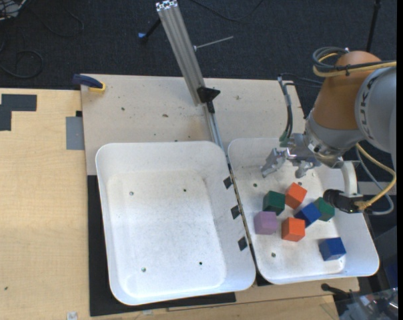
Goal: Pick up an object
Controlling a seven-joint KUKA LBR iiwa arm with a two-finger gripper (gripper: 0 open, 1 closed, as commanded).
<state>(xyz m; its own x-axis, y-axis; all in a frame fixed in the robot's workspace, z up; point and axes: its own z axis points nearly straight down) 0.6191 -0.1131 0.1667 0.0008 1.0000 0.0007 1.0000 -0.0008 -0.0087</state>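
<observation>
Over the far part of the right-hand shallow white plastic bin [361, 262], the two-finger metal end effector [287, 165] hangs from the grey arm with its orange band [345, 92], reaching in from the right. Its fingers are spread apart, one toward the left and one toward the right, and nothing sits between them, so it is released and grasps no object.

Just below the end effector, nearer the camera, lies a loose cluster of small blocks on the bin floor. Closest is an orange cube [296, 195], with a dark green cube [274, 201] just to its left. Further toward the camera sit a purple cube [266, 222] and a second orange cube [293, 229], side by side. Right of these, a blue cube [309, 213] touches a second green block [325, 209]. Another blue cube [332, 248] rests apart from the rest, furthest from the end effector, near the bin's front right corner.

Left of the end effector, past the dividing rim, lies the left-hand white bin [121, 172]. Both bins rest on the pale wooden worktop [141, 109], where a slanted aluminium rail [183, 45] rises beyond the end effector.
</observation>
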